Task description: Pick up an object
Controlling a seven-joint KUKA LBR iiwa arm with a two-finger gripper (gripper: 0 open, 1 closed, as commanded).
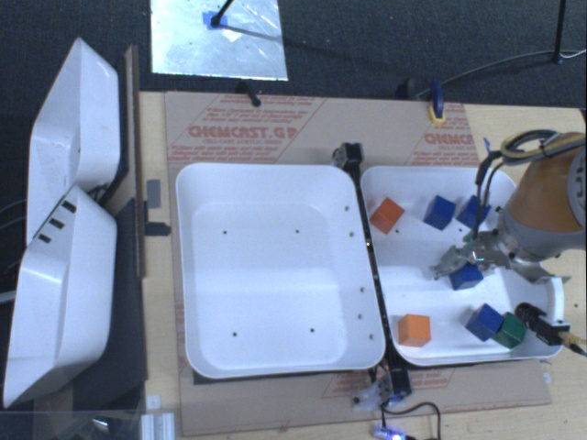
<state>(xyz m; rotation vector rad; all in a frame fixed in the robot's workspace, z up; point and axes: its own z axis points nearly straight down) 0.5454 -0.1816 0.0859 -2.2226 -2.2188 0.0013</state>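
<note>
Sitting roughly mid-floor in the right bin, a bit closer to its right wall than its left: blue cube. It's near enough cubic, so it has no real long axis. Its edges look skewed against the bin's walls rather than square to them. It rests flat on the bin floor as far as I can see. Solid blue, no markings legible at this resolution. Its upper-left part is partly covered by the gripper.

Gripper reaches in over the bin's right wall, with grey metal at the tip and the arm with its orange band behind it. The tip is right at the cube's upper-left edge; touching or just beside, can't tell which. Can't tell how far open it is, or whether it actually has the cube.

Rest of the right bin:
- orange cube near the far-left corner, also skewed
- second blue cube by the far wall, about mid-width
- third blue cube just right of that, partly behind the arm
- second orange cube by the near wall, left of centre
- fourth blue cube and green cube side by side, apparently touching, toward the near-right corner

Left bin butts against the right bin's left wall.
</note>
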